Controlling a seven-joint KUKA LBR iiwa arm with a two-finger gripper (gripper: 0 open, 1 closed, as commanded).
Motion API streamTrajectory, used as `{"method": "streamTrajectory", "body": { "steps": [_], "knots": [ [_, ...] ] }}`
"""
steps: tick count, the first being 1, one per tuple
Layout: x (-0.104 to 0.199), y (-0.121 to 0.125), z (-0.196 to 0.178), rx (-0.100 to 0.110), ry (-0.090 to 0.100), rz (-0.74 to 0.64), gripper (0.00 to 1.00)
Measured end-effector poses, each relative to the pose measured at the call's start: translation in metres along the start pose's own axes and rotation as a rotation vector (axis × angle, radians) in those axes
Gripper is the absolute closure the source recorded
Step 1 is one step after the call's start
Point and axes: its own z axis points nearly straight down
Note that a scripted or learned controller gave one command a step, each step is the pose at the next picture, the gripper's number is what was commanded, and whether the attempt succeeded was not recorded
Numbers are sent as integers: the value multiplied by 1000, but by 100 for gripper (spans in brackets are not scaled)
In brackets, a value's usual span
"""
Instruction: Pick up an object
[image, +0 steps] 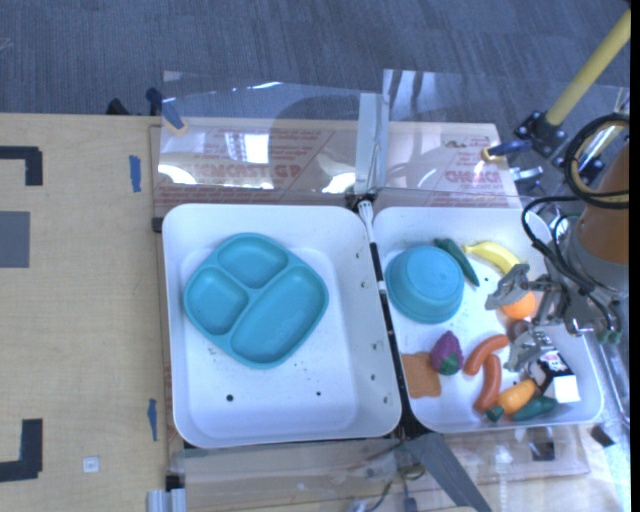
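Orange sausage (487, 349) in the right bin (590, 405), just left of the gripper (528, 318) (jaw state impossible to tell among the clutter), long axis slanting up to the right, beside a second one below.

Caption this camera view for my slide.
Pincer over toy food in right bin; blue divided plate in left bin.

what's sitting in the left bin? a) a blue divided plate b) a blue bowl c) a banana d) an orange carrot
a, since the blue divided plate lies alone in the left bin, while the blue bowl, banana and carrot all lie in the right bin.
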Motion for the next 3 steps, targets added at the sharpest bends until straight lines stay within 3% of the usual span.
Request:
{"method": "streamTrajectory", "body": {
  "steps": [1,2,3],
  "knots": [
    [8,37,114,1,-9,-76,0],
    [-79,29,115,1,-9,-162,0],
    [-36,26,115,0,-7,-93,0]
  ]
}}
